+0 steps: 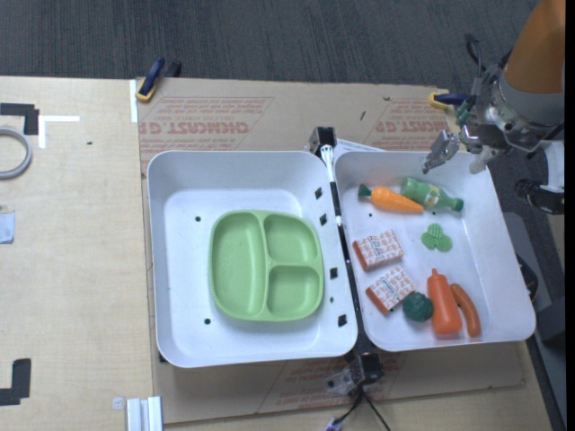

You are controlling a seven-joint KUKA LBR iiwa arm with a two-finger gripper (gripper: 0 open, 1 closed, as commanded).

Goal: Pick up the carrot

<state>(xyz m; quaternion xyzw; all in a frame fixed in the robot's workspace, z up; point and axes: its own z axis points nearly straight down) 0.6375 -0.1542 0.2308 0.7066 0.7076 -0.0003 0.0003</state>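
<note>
The orange carrot (394,200) with a green top lies in the right bin (505,241), near its far left corner, beside a green bottle (431,194). My gripper (458,153) hangs above the far edge of that bin, to the upper right of the carrot and apart from it. Its fingers (437,153) stand open with nothing between them.
The right bin also holds two wafer-like blocks (377,249), a small green leaf piece (437,237), a broccoli (417,307), an orange bottle (443,305) and a sausage (466,309). A green divided plate (267,266) sits in the left bin (171,241).
</note>
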